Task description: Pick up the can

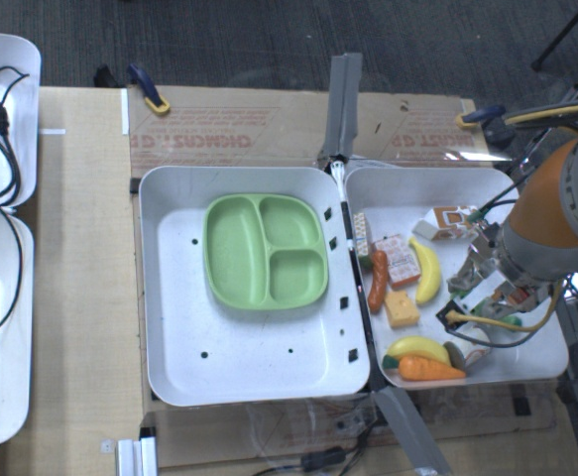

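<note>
The two bins, left [160,296] and right [541,360], look like smooth white plastic with a soft shine. The green divided plate [266,250] is matt plastic. The surface [80,266] looks like pale wood, and a sheet of brown cardboard [239,127] with a dull, rough finish lies on it. The bananas [427,271] and the carrot [429,369] seem glossy plastic. The floor [269,18] is dark, rough carpet.

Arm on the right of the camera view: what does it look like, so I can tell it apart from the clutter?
The arm is grey with a broad orange band above the wrist. Below that sits a cluttered metal tool, with black and yellow cables looping around it and small green and red parts showing.
</note>
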`<state>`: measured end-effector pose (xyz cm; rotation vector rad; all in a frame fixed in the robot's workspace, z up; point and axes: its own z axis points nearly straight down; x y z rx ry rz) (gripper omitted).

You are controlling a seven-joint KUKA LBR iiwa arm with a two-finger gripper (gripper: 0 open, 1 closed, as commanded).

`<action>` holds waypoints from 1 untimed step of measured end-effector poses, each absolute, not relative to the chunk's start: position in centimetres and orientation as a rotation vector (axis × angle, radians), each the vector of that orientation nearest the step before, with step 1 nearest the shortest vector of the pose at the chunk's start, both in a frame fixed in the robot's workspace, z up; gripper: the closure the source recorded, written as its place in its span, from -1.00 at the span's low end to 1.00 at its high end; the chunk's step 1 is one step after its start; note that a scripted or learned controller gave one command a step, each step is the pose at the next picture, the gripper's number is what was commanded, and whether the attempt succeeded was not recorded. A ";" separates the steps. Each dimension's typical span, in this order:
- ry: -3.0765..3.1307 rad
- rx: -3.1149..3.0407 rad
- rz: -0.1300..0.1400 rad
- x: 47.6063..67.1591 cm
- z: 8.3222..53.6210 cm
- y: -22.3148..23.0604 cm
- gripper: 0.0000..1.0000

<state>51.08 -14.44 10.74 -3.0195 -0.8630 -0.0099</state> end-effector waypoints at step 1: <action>-0.530 -3.096 0.007 55.8 17.2 -15.5 1.00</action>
